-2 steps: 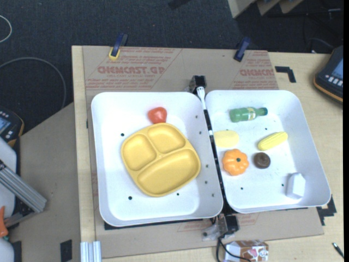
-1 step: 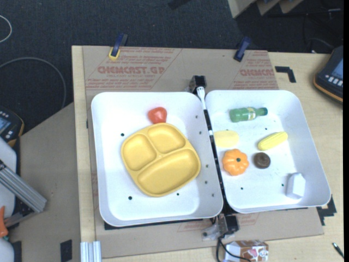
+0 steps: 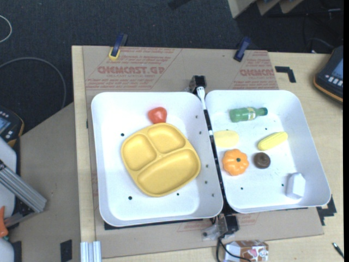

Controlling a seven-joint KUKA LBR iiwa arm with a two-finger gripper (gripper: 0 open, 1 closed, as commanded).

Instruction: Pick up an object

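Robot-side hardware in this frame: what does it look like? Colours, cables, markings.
A dark handheld unit with an orange rim and a pale screen sits at the right edge. A black clip sits at the top of the bins' seam, a black cable at the front edge, and a grey aluminium profile lower left. No markings are readable.

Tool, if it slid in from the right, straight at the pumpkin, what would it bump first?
Probably the brown disc, lying just right of the pumpkin in the right bin. Coming in higher, it could pass over both; height is unclear here.
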